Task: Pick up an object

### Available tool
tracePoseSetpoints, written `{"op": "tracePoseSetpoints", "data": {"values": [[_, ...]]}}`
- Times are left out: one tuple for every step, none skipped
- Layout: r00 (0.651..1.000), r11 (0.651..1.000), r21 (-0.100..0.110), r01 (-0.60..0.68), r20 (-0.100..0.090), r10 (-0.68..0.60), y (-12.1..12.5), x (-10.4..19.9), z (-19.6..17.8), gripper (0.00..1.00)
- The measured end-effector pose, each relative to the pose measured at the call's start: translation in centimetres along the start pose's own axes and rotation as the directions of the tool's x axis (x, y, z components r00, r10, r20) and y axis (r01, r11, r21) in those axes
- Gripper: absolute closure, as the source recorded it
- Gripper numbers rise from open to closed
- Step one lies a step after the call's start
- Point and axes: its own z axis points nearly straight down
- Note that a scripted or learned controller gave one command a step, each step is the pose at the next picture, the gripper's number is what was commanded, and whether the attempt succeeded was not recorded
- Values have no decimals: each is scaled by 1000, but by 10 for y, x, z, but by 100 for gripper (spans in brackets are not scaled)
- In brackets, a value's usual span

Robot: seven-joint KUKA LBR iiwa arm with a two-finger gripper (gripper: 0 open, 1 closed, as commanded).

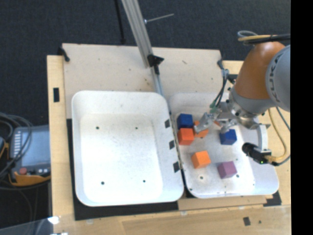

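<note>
The right bin [259, 180] holds several cubes. A blue cube [185, 120] and an orange cube [186, 136] lie against its left wall. Another orange cube [201, 159] and a purple cube [226, 169] sit nearer the front, and a second blue cube [228, 137] lies in the middle. My gripper [213, 122] hangs low over the bin between the two blue cubes, under the orange-banded wrist. A small orange piece [201, 128] shows at its left tip; I cannot tell whether it is held or lies below.
The left bin [122, 146] stands beside the right one, their walls touching. A slanted metal pole [139, 28] rises behind the bins. Cables run along the arm at the right. A grey device [29, 153] sits off the bench at the left.
</note>
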Motion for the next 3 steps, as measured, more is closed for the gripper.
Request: {"op": "tracePoseSetpoints", "data": {"values": [[1000,1000,-7,-2,-2,2,10,5,50,0],[1000,1000,-26,2,3,-2,15,3,53,0],[1000,1000,-29,-5,0,5,16,3,43,100]]}}
